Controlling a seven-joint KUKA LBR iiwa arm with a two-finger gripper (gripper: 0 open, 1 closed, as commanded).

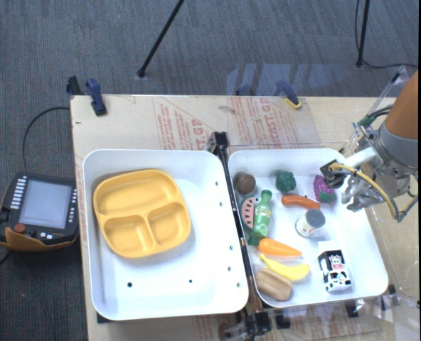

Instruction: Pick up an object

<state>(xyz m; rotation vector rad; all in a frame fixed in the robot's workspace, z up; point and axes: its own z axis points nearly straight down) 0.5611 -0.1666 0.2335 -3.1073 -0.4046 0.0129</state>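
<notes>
The right bin [367, 226] holds several toy foods: a brown ball [244, 183], a green broccoli [286, 182], purple grapes [324, 190], a red chili [301, 202], a watermelon slice [247, 210], a green bottle [262, 215], a small can [311, 222], a carrot [279, 247], a banana [289, 268], a bread roll [274, 284] and a cow-print carton [335, 270]. My gripper [350, 185] hangs over the bin's upper right part, just right of the grapes and above the can. Nothing shows in its grasp.
A yellow divided plate [141, 212] lies in the left bin [111, 290]. A teach pendant [37, 212] sits left of the bench. Clamps [94, 94] grip the bench's far edge. Cables trail from the wrist at the right bin's edge.
</notes>
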